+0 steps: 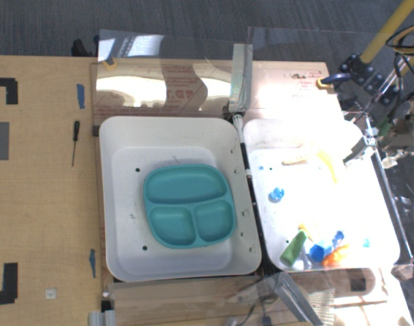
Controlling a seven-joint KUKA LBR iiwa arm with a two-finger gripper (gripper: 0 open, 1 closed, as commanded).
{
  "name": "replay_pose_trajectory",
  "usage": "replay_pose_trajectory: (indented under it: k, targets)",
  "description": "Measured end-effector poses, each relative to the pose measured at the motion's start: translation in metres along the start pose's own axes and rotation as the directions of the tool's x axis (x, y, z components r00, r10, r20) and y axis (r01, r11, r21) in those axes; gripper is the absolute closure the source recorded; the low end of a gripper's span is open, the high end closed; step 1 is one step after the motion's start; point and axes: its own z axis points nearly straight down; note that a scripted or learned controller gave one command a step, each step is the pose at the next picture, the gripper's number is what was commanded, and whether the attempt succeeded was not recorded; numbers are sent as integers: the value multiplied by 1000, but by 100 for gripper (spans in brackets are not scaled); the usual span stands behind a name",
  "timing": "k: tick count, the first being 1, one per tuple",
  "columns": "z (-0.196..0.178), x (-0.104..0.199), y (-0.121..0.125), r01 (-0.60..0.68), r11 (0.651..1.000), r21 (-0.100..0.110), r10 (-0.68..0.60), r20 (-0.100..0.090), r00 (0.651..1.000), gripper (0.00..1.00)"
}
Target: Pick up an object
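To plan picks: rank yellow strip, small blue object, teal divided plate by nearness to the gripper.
From the gripper at the right edge:
1. yellow strip, right bin, upper part.
2. small blue object, right bin, left side.
3. teal divided plate, left bin.

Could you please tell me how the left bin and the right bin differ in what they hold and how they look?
The left bin holds one large teal divided plate, whereas the right bin holds several small items, such as a green piece and a small blue piece. The plate sits mid-bin; the right bin's items mostly cluster near its front edge. The left bin is evenly lit, the right one washed out by glare. Both are shallow and white.
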Motion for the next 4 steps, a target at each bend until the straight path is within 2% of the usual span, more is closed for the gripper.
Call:
replay_pose_trajectory:
  k: [1,2,3,4]
  targets:
    - [96,16,20,44,999,10,-44,-3,999,0]
    - [184,31,-33,-20,1000,-5,20,0,1000,0]
    - [185,31,-33,-20,1000,-6,20,0,1000,0]
    - [173,30,-31,-21,1000,-12,21,2,1000,100]
